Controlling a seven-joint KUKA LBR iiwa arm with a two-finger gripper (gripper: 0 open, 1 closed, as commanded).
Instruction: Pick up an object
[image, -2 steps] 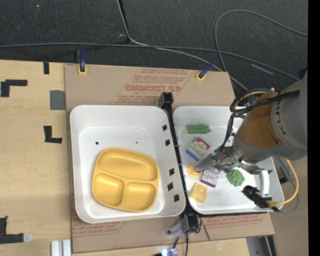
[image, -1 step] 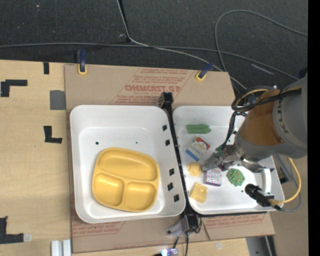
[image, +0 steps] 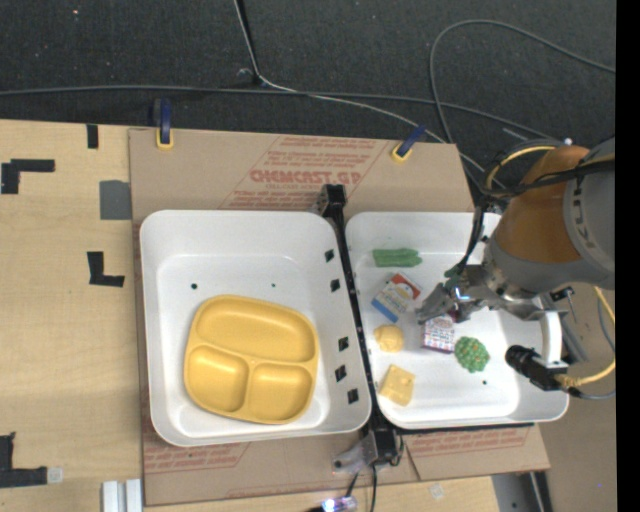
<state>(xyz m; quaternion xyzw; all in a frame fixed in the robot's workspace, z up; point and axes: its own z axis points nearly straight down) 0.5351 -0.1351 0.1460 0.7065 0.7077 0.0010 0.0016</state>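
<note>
My gripper (image: 447, 304) hangs low over the middle of the right bin (image: 500, 405), reaching in from the right. Just below its tip lies a small pink and white packet (image: 439, 336), touching or nearly touching it. A green broccoli piece (image: 471, 352) sits right of that packet. To the left of the gripper is a red, white and blue packet (image: 395, 297). A green oblong piece (image: 397, 257) lies at the back of the bin. A yellow round piece (image: 389, 339) and a yellow wedge (image: 398, 384) sit near the bin's left wall.
The left bin (image: 165, 300) holds a yellow three-compartment plate (image: 250, 357). A black divider (image: 345, 300) runs between the bins. The arm's orange band (image: 540, 215) and grey body cover the right bin's far right side. Cables cross the dark floor behind.
</note>
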